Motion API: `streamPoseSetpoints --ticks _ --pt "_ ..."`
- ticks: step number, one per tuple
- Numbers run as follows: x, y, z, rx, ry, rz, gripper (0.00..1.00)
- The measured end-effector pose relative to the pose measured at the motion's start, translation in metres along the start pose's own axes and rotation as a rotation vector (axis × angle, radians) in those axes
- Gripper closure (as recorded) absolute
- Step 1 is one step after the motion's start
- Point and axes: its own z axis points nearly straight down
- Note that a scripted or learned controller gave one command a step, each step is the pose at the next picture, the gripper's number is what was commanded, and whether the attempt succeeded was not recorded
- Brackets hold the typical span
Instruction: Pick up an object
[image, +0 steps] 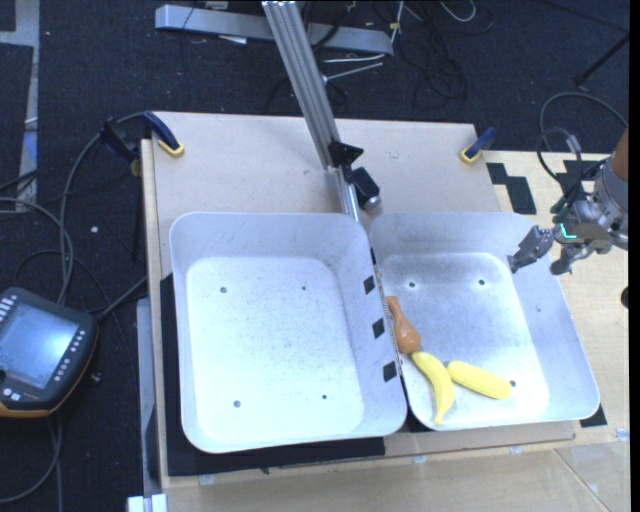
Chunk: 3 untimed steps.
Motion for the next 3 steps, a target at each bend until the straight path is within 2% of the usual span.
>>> streamPoseSetpoints --ticks 1,3 --pt "0.000 0.000 0.000 0.000 0.000 0.000 0.00" --pt "0.007 -0.002 0.088 0.004 0.001 0.000 0.00"
